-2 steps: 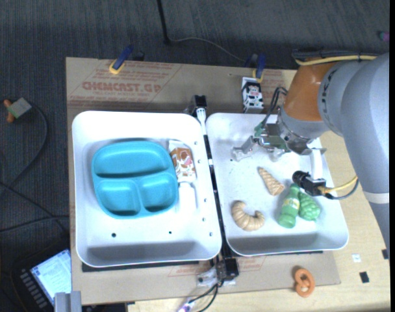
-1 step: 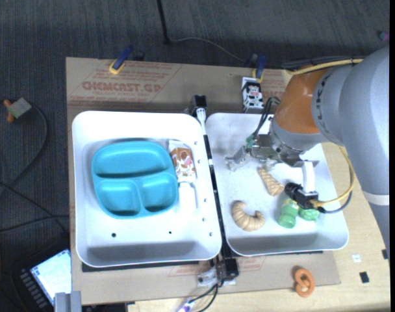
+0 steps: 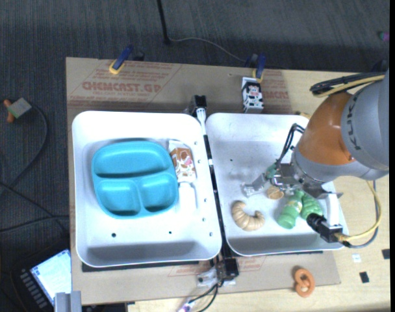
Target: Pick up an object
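Dark carpet surrounds a cardboard-topped surface [image 3: 152, 86] that carries two shallow white bins. In the left bin [image 3: 80, 174] lie a blue divided tray [image 3: 134, 176] and a small snack packet [image 3: 182, 162] just beside it. The right bin [image 3: 249, 142] holds the likely targets: a tan croissant-shaped toy [image 3: 248, 216] near the front wall, and a green object [image 3: 295, 210] just to its right.

Reaching in from the right, the arm [image 3: 344, 138] has its hand [image 3: 275, 186] low over the right bin, close above a small tan item and near the green object. Whether the hand is released or clenched I cannot tell; the wrist hides it, and nothing is visibly gripped.

To do this step well, I judge the hand should centre over one object, probably the green one or the croissant, come down straight, and close squarely across the narrow part, keeping clear of the bin wall and the neighbouring piece.
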You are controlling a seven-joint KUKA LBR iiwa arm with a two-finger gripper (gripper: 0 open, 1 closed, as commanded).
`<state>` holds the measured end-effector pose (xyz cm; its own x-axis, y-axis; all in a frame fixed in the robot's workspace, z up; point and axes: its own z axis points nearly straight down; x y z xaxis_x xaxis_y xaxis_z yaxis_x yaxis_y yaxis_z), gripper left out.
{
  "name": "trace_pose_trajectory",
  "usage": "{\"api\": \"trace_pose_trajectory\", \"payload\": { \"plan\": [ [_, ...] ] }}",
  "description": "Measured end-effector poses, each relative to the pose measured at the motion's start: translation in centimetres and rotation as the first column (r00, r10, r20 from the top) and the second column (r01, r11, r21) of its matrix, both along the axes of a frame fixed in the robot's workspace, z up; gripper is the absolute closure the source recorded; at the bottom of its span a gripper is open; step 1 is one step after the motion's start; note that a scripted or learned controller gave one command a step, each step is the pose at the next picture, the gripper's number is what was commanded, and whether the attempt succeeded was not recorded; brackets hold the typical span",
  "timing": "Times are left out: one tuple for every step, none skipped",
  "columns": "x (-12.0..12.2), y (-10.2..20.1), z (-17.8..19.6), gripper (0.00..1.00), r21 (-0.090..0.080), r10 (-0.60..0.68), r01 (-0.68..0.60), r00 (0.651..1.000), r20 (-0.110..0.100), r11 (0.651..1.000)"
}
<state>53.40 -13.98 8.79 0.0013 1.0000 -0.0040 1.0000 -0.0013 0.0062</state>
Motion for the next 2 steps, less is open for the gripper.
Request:
{"api": "trace_pose_trajectory", "payload": {
  "plan": [
    [0.1, -0.1, 1.0, 1.00, -0.003, -0.001, 0.001, 1.000, 0.003, 1.000],
    [1.0, 6.2, 15.9, 1.00, 0.003, 0.003, -0.003, 1.000, -0.004, 1.000]
  ]
}}
